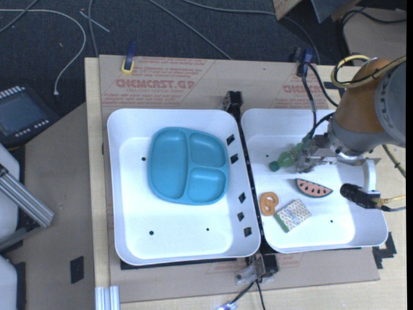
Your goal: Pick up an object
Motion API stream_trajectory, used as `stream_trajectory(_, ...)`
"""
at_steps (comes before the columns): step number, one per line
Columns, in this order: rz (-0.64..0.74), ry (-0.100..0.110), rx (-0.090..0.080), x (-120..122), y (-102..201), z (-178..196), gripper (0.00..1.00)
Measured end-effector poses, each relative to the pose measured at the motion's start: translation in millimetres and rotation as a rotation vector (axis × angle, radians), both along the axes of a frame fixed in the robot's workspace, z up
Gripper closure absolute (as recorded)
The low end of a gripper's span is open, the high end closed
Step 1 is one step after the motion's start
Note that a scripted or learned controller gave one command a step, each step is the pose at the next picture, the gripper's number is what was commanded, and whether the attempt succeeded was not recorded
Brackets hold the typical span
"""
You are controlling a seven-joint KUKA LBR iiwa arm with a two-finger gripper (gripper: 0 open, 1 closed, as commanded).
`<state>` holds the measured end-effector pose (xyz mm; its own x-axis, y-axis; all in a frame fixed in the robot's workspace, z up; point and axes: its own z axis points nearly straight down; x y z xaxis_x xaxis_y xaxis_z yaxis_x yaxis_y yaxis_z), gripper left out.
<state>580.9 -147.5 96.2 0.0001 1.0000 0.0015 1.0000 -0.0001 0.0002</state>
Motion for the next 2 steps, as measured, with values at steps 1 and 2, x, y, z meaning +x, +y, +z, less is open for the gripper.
stream_trajectory(1,0.001,-0.007,-0.003,4.6,-1.4,64.7,1.00)
stream_trajectory(2,0.001,-0.006,-0.003,4.8,-9.2,112.0,1.00)
